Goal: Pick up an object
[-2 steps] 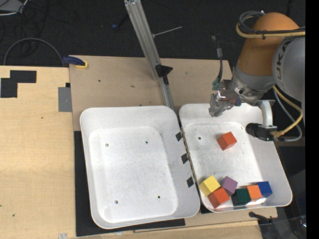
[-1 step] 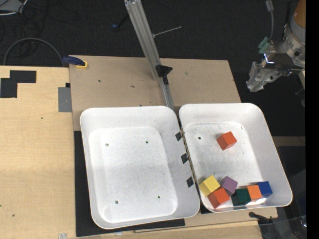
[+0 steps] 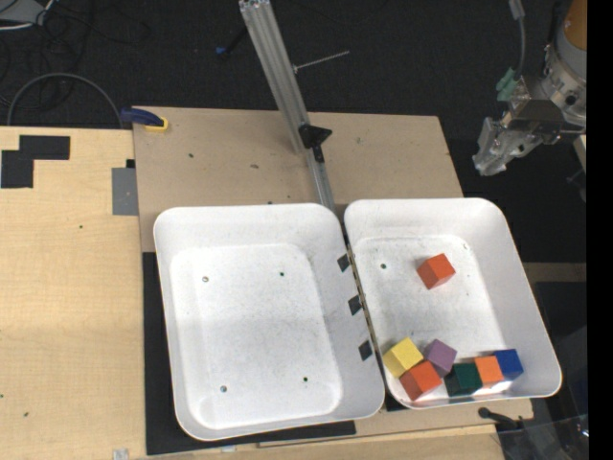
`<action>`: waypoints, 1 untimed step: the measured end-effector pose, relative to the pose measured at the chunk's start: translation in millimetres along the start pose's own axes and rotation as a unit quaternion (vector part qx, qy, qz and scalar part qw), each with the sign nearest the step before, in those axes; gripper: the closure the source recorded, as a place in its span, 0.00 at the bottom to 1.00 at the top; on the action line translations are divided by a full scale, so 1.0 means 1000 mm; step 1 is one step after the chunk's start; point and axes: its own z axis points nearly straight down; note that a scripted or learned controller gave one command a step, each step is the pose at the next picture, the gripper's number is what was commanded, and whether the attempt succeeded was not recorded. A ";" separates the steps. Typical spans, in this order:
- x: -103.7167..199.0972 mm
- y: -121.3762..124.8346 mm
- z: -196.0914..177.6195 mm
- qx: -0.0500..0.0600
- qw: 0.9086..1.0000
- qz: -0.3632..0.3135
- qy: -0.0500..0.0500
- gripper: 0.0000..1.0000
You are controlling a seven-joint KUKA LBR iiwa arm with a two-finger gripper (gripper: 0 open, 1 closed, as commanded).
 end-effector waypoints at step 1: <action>0.001 0.001 -0.009 0.001 1.000 -0.005 0.000 1.00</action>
